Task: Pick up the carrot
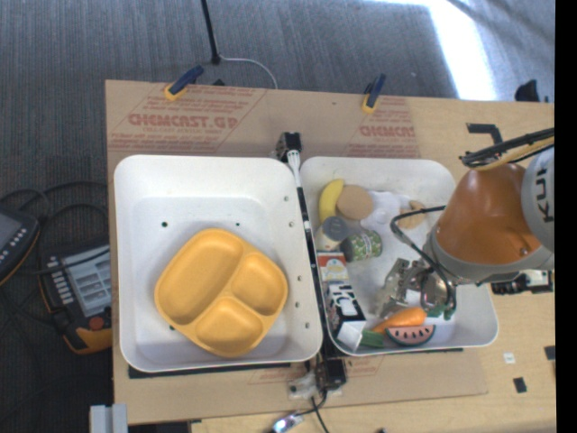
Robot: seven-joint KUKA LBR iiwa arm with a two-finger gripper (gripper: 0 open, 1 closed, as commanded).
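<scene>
The gripper (416, 289), its opening impossible to judge, hovers by the carrot (403, 317) near the right bin's (469, 336) front edge; it should straddle the carrot squarely.

The arm (491, 219) is covering part of the right bin (469, 336). The carrot (403, 317) is peeking half out under the gripper (416, 287).

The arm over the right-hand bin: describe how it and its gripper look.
The grey arm carries a broad, glossy, dome-shaped orange band above the wrist. Thin black cables run along it from the right. Below sits a metallic silver gripper with small dark parts.
</scene>
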